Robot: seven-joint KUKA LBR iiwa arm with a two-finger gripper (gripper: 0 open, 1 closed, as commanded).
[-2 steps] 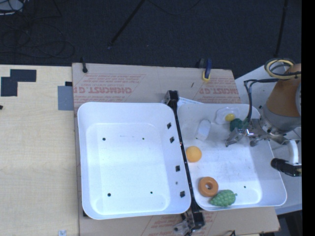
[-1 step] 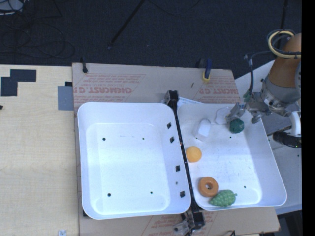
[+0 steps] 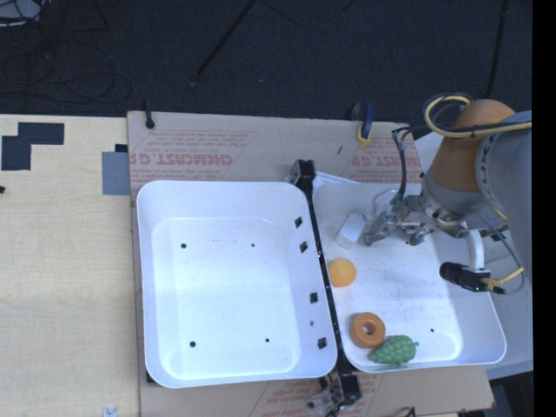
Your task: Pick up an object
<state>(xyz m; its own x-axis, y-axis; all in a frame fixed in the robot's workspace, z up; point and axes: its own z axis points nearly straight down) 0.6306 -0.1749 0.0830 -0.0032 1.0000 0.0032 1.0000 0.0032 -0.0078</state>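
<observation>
The right bin holds four things. A small white block lies near its far left corner. An orange ball rests by the left wall. Toward the front sit an orange-brown ring and a green bumpy piece, the two nearly touching. My gripper hangs low over the far part of this bin, its tip just right of the white block. Nothing shows held in it.
The left bin stands beside the right one, with a black divider rail between them. The arm and its cables cover the right bin's far right corner. Brown cardboard lies under both bins.
</observation>
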